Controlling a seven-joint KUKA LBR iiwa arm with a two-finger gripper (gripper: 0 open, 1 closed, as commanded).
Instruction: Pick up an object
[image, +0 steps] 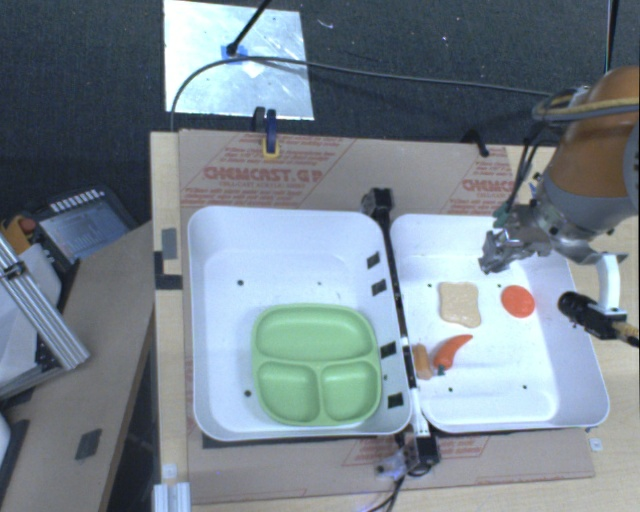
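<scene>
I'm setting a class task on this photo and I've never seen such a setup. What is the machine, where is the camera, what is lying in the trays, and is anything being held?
One camera looks down at a slant on two white bins. The arm, grey with an orange band, reaches in from the right; its gripper hovers over the right bin. That bin holds a beige slice, a red disc and an orange-red piece by the divider. The left bin holds a green plate with three compartments. Nothing shows between the fingers.
</scene>
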